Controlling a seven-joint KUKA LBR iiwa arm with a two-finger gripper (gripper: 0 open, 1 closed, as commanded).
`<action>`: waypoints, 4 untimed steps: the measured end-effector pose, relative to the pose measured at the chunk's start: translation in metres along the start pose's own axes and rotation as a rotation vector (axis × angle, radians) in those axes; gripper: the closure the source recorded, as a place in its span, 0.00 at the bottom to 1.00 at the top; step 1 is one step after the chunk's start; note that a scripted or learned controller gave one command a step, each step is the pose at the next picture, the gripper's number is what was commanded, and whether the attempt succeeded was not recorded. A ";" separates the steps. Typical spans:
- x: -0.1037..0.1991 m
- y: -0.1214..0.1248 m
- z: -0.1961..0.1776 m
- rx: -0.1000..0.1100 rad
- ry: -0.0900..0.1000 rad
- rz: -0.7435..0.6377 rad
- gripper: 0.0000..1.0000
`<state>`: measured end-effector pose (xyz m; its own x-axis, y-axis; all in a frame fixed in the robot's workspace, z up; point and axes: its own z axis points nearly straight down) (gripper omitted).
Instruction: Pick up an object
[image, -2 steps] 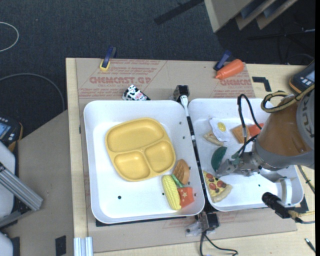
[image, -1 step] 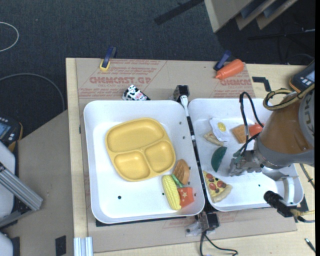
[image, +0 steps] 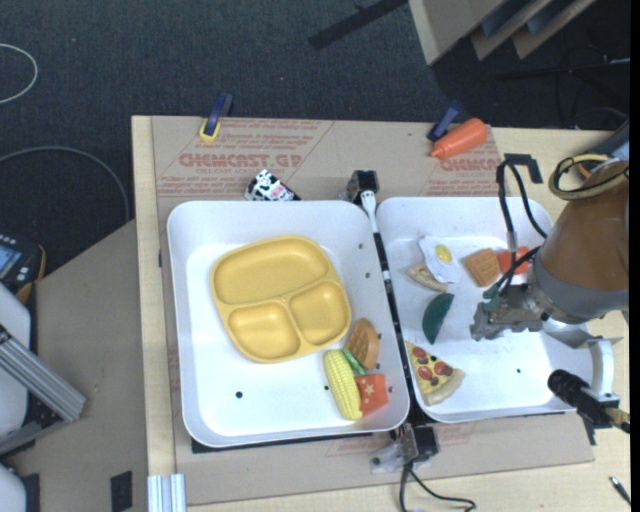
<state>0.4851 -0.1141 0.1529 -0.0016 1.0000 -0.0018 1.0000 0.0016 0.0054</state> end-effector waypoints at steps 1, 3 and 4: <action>-0.003 0.005 -0.043 0.000 0.000 0.001 1.00; 0.045 0.018 -0.064 0.007 0.003 -0.004 1.00; 0.085 0.034 -0.067 0.002 0.002 -0.003 1.00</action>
<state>0.5183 -0.0292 0.2195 -0.0048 1.0000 0.0000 1.0000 0.0048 0.0029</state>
